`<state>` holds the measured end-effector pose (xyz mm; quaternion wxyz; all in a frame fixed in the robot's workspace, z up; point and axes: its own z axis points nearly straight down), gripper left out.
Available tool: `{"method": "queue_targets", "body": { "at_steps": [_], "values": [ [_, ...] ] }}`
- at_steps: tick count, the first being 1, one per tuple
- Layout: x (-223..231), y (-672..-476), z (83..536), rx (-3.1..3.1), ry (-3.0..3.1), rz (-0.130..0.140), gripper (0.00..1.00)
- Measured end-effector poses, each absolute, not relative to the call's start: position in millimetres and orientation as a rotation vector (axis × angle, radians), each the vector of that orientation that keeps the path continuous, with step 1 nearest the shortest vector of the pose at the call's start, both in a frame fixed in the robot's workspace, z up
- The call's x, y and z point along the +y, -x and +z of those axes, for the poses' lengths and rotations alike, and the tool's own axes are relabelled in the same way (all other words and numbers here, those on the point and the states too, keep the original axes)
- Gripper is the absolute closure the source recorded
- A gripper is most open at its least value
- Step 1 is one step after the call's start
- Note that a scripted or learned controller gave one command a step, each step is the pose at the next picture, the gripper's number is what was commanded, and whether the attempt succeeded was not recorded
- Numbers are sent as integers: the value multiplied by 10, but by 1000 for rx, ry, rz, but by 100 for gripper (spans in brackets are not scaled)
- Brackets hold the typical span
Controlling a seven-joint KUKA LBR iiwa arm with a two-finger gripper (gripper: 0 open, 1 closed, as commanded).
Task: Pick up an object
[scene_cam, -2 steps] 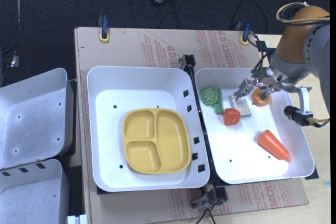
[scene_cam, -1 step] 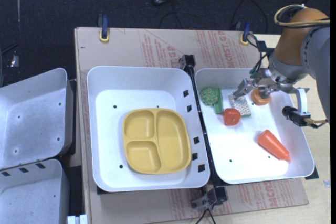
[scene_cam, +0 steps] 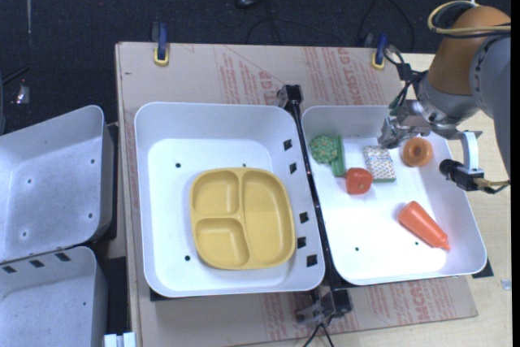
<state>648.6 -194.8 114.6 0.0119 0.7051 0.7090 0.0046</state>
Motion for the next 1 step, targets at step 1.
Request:
{"method": "queue_targets", "body": {
  "at_steps": [1],
  "values": [
    [-1851, -6488, 1646, 2222, -2213, 5, 100]
  ]
}}
